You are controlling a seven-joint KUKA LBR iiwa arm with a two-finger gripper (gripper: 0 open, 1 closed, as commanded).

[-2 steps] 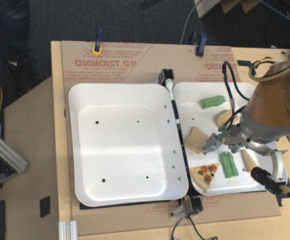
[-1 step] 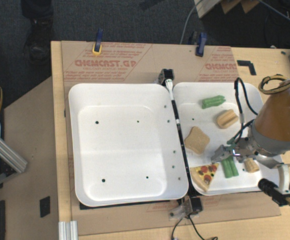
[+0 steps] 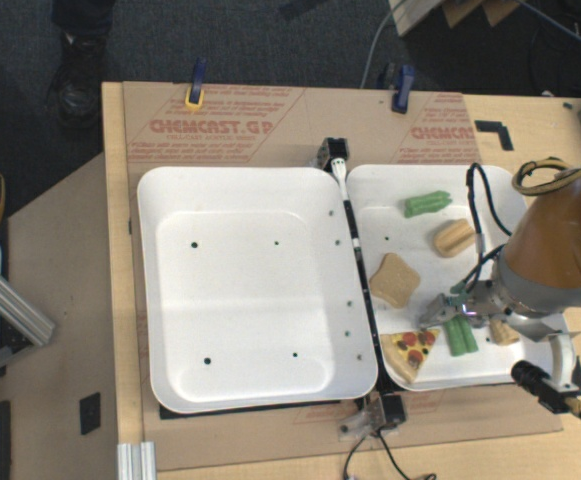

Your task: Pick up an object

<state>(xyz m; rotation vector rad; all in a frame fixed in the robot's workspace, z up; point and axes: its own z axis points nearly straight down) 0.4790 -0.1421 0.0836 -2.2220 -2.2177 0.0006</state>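
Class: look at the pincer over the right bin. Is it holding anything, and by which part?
Cannot be told. The pincer is low over the green stick, but its grip is not clear.

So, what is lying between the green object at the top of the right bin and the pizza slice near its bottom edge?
In the camera view, the slice of bread lies between the green object and the pizza slice.

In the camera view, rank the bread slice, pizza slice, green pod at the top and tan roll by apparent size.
1. bread slice
2. pizza slice, close to the bread; it lies nearer the camera, so unsure.
3. green pod and tan roll look alike; not ranked.
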